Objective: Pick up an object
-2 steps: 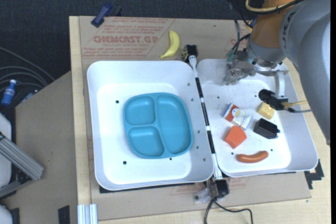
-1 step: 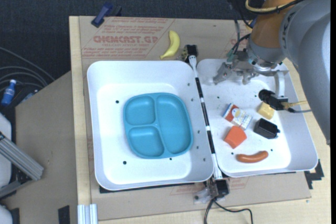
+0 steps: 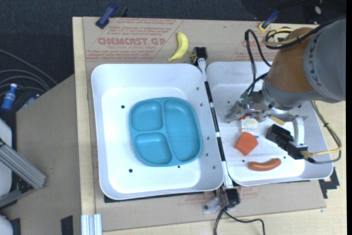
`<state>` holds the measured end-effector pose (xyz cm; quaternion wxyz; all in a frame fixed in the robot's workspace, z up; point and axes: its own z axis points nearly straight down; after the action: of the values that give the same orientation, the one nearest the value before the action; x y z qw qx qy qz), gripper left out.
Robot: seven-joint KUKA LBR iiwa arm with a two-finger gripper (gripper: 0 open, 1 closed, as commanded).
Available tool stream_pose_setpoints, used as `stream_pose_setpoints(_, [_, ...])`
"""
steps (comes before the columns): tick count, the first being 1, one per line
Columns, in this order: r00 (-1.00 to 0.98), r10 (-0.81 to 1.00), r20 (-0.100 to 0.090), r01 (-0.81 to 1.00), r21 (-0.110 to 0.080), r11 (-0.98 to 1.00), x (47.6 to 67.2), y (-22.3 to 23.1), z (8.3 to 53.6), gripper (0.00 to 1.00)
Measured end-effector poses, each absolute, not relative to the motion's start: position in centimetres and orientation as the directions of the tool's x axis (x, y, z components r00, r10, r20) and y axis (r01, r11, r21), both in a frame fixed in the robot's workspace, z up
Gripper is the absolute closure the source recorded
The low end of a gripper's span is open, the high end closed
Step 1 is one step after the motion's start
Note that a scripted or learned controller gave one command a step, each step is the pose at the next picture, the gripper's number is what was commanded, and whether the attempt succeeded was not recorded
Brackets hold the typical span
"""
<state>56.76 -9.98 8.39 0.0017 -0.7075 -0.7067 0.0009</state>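
My gripper (image 3: 242,111) hangs low over the left part of the right bin (image 3: 231,77), with the grey arm and its orange band reaching in from the right. Just below and to the right of the gripper lies a small white carton (image 3: 250,126) with red print, close to it. Whether they touch is unclear. An orange block (image 3: 246,144) lies a little nearer the front, and a reddish sausage (image 3: 264,164) rests near the bin's front wall.
In the left bin (image 3: 110,96) lies a blue divided plate (image 3: 165,131). A yellow banana (image 3: 179,47) lies on the bench behind the bins. A blue clip (image 3: 107,15) sits at the bench's far left corner.
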Motion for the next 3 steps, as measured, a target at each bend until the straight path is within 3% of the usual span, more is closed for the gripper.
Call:
stream_pose_setpoints(1, [0.001, 1.000, 0.001, 1.000, -0.001, -0.001, 56.8, -9.9, 9.4, 1.00])
stream_pose_setpoints(2, [-0.001, 1.000, 0.001, 1.000, 0.000, 0.001, 51.9, -5.7, 18.5, 1.00])
stream_pose_setpoints(3, [-0.001, 1.000, 0.001, 1.000, 0.001, 0.001, 50.4, -1.3, 25.0, 1.00])
